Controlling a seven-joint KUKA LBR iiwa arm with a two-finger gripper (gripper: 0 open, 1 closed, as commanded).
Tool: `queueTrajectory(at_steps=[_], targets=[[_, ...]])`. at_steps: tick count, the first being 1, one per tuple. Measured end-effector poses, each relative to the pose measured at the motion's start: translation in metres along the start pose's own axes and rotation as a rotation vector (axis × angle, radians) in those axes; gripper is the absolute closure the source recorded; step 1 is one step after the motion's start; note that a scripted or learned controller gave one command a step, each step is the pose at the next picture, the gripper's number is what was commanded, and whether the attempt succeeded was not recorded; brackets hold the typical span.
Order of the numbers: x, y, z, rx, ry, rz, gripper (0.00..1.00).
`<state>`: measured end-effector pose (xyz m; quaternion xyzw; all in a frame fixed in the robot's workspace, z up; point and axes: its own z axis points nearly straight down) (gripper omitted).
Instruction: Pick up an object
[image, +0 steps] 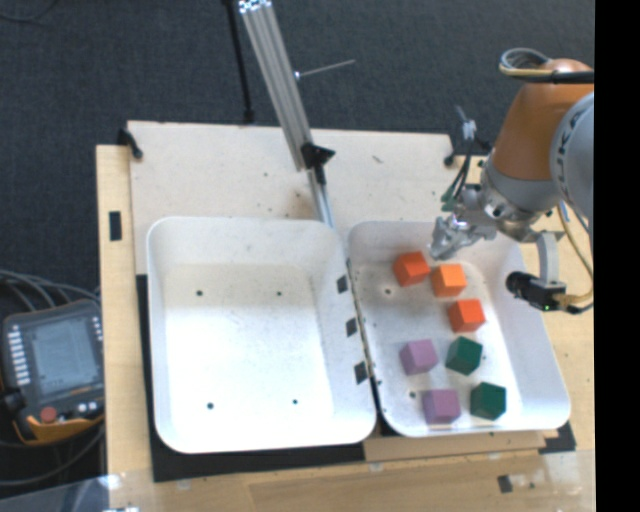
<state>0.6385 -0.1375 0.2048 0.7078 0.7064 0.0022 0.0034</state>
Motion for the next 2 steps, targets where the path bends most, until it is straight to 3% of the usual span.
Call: queueTrajectory(at_steps=[1,2], targets=[[-0.0015,0.0015,-0.0349,0.002,0.001,-0.005,1.0],[-0.0028,0.0021,-0.0368,0.005,0.0,-0.005,1.0]])
